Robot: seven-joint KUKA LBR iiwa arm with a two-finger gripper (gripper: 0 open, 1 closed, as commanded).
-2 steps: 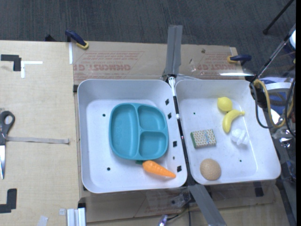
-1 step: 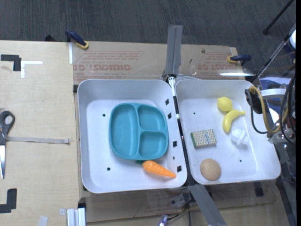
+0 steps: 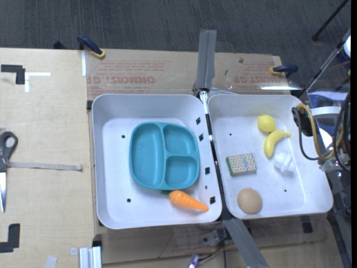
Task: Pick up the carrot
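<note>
Whether the jaws are spread or pressed together cannot be told; the grey arm (image 3: 341, 144) sits at the right edge, well apart from the small orange plastic carrot (image 3: 188, 201). The carrot lies flat in the left white bin (image 3: 111, 216), touching the teal divided plate (image 3: 146, 155) — likely a tight approach, with the front wall just beside it.

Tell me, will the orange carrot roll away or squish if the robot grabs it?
The carrot looks smooth and rounded, tapering to a point, so it could roll or swivel if nudged. It lies right by the blue divided plate in the left bin, which may block rolling that way. Its glossy, toy-like surface suggests it is stiff, perhaps slippery, probably not squishy.
</note>
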